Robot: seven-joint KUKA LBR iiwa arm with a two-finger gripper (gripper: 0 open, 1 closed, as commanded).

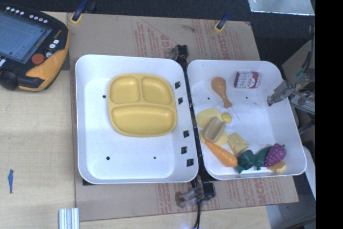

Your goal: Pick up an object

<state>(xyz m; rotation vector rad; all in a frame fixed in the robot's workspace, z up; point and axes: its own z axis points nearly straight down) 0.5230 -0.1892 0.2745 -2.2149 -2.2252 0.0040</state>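
Candidate objects all lie in the right bin (278,75). Toy food is clustered toward its near-left part: a chicken drumstick (220,89) up top, a yellow disc (206,115) with a tan roll (213,128) lying on it, a small yellow ball (226,117) just beside, a cheese wedge (237,143), a carrot (221,153) angled along the left wall, and a green vegetable (252,160), purple grapes (275,154) and a yellow-orange piece (278,168) packed against the near wall. A small red-and-white carton (247,80) sits apart near the far wall.

The left bin (86,131) holds a yellow divided plate (142,104).

The gripper (281,94) is at the right wall of the right bin, tips pointing in over the rim. Nothing is visible between them. Whether the claw is spread or pressed together: cannot tell, too small and partly cut off.

Progress, as judged: nothing lifted; every item rests on the bin floor. Approach, descent, grasp and lift all remain. The carton is the nearest thing to the gripper and stands clear of neighbours; the near-wall cluster looks harder to separate.

Off the bins: a control tablet (29,53) at far left of the bench.
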